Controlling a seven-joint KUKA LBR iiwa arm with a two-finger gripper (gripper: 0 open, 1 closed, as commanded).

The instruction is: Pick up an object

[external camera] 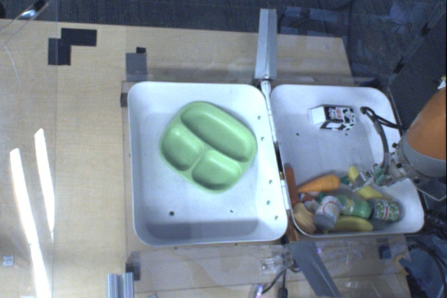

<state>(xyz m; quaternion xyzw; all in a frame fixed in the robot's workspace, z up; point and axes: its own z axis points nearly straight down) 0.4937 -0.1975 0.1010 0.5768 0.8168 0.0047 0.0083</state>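
Look to the right bin [328, 150]: everything you could pick sits heaped in its near corner, while the left bin [150, 171] carries only a green divided plate [208, 145]. The gripper [380, 174] hangs at the right edge of that heap, just above and beside the yellow pieces [362, 185]. Whether the jaws are open or closed you cannot tell from here; they are small and blurred against the clutter, and nothing can be seen between them.

From the jaws, the pile spreads toward the left and toward the near wall. The orange carrot [319, 184] lies farthest left, its long axis running roughly left to right. The can [384, 209] and a banana-like piece [353, 223] lie nearer, just below the jaws. A small white carton [334, 116] sits well apart, toward the far wall.
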